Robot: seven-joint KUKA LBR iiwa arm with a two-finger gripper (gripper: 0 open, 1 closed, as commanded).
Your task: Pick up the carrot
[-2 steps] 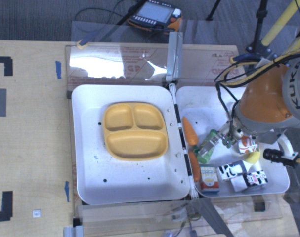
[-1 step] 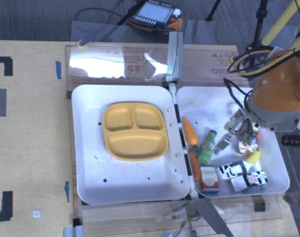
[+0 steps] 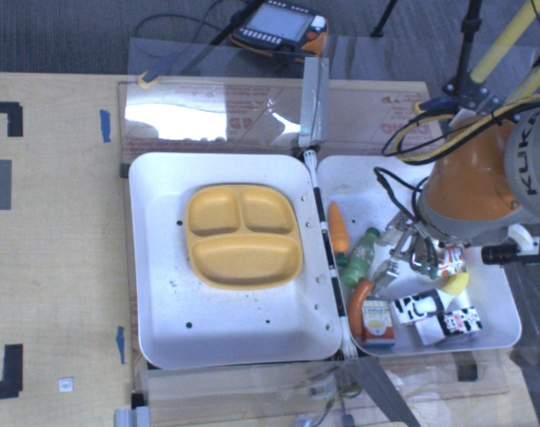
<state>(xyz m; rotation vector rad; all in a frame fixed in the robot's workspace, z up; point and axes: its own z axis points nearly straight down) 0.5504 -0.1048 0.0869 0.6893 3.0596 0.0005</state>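
Two white bins [image 3: 163,327] on wooden bench [image 3: 47,238]

1. This is a robotics lab or test cell rather than a home or kitchen
2. A grey and orange industrial arm [image 3: 479,185] with loose cables reaches over two white bins [image 3: 154,265] on a plywood bench [image 3: 56,238]
3. A teach pendant [image 3: 278,27] lies on the grey carpet beyond the bench
4. Tripod legs [image 3: 470,25] stand near it
5. Black markers and blue tape [image 3: 105,124] sit on the benchtop
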